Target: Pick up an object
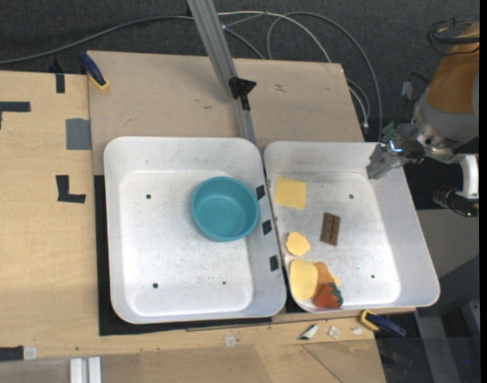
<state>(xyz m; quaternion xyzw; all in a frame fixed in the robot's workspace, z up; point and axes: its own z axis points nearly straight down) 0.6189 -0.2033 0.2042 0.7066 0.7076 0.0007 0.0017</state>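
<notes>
Camera view looking down at a slant on two white bins side by side. Holds nothing in the gripper, hanging over the far right corner of the right bin, above its rim. Cannot tell whether spread or pressed together: too small and dark at this angle. Probably parked there to keep the bin floor open to the camera before a descent.

Lying loose on the right bin's floor, as if scattered, not arranged:
- yellow square, flat, at the far left, just beside the wall shared with the left bin;
- brown bar, flat, near the middle, apart from all the others;
- small yellow round piece, nearer than the square and left of the bar;
- yellow lump at the near left corner, touching a red and orange piece on its right.

Sitting alone in the left bin, upright and mouth up: blue bowl, towards the bin's right side.

No single object named by the task, so any would serve. Seems the best candidate: the brown bar, free on every side. Runs with its long axis from far to near, leaning a little, the far end slightly to the right of the near end. Would suit a grasp across the short width, so closing left to right. Likely harder: the yellow square, thin and flat, with its edges roughly in line with the bin walls and no clear long axis.
</notes>
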